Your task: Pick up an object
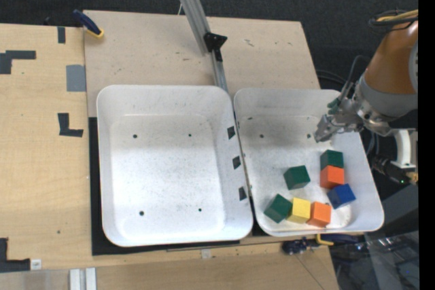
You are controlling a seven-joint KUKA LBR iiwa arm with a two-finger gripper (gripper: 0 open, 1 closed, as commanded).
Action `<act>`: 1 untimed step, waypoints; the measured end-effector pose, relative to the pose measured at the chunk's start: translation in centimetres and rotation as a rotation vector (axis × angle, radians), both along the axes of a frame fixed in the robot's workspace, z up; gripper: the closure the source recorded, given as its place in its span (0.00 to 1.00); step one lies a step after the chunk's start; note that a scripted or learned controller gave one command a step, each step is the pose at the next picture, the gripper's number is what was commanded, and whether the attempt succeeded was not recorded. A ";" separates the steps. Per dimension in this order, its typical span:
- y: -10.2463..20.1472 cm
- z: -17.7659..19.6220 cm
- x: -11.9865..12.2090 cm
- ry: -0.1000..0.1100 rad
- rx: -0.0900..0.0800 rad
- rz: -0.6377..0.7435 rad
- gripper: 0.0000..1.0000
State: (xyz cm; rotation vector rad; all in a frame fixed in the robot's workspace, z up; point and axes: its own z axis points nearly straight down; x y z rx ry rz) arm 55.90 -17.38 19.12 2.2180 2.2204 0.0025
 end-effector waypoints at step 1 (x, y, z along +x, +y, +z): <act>0.3 4.3 -0.2 0.000 0.000 0.001 1.00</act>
